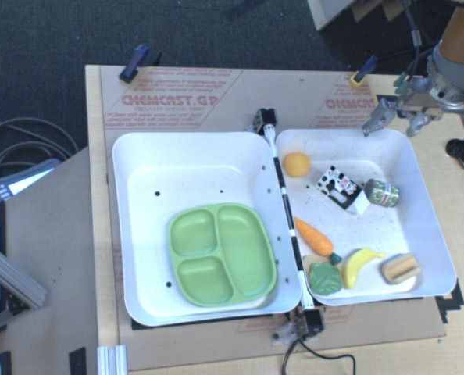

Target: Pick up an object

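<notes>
The right bin (423, 209) holds several small objects: an orange ball (296, 165), a black-and-white patterned block (337, 187), a green can (383, 193) lying on its side, a carrot (314, 238), a green leafy toy (324, 278), a banana (357, 264) and a tan bread roll (398, 268). My gripper (394, 123) hangs over the bin's far right corner, above and behind the can. It is open, its fingers (371, 124) spread apart with nothing between them.
The left bin (138, 170) holds a green divided plate (220, 254). A black rail (283, 201) runs between the two bins. Blue clamps (133, 63) sit on the bench's far edge. Cables lie on the floor at left.
</notes>
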